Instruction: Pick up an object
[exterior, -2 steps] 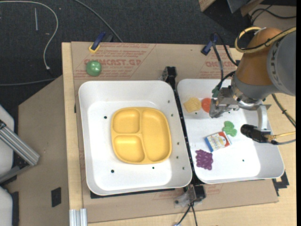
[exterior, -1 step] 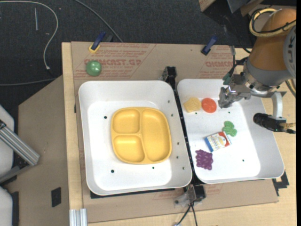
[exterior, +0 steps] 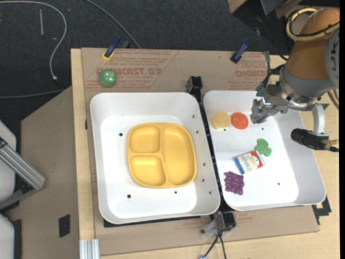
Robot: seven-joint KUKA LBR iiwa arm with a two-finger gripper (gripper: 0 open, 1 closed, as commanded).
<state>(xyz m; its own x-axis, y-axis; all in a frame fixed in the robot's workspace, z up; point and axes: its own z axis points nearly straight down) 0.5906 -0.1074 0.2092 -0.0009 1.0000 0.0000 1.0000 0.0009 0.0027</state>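
Observation:
The right bin [exterior: 291, 188] holds several small toy foods: a yellow piece [exterior: 219, 120], a red-orange round one [exterior: 240, 121], a green one [exterior: 263, 147], a white, red and blue carton [exterior: 249, 161] and purple grapes [exterior: 234, 182]. My gripper [exterior: 257, 114] hangs over the bin's back part, just right of the red-orange piece. Its dark fingers point down, and nothing shows between them. The arm comes in from the upper right.
The left bin [exterior: 108, 144] carries a yellow three-section plate [exterior: 161, 154]. A green ball [exterior: 108, 78] lies on the cardboard behind it. Blue clamps [exterior: 112, 48] [exterior: 240, 52] grip the board's back edge. A black fixture [exterior: 194, 84] stands between the bins.

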